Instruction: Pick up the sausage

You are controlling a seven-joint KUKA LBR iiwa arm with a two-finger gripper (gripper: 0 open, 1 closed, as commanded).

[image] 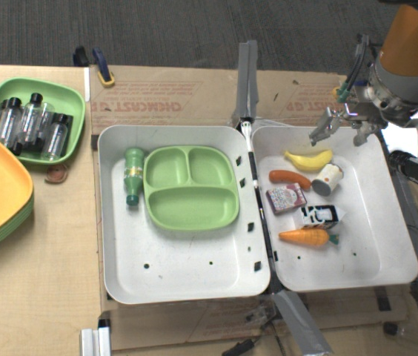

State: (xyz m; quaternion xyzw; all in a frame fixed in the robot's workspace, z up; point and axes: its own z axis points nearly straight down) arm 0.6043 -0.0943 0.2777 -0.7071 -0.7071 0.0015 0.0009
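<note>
Sausage point(290, 178) lay in the right bin point(387, 265), near its left wall, just below the banana point(307, 159) and above the pink packet point(286, 198). White cup point(327, 179) sat on its side right of the sausage. Carrot point(305, 236) lay lower down, under a black-and-white item point(319, 215). Gripper point(340, 127) hung over the bin's far edge, above the banana, fingers spread, nothing between them. Left bin point(116, 273) held a green divided tray point(191, 186) and a green bottle point(133, 175) beside it.
</note>
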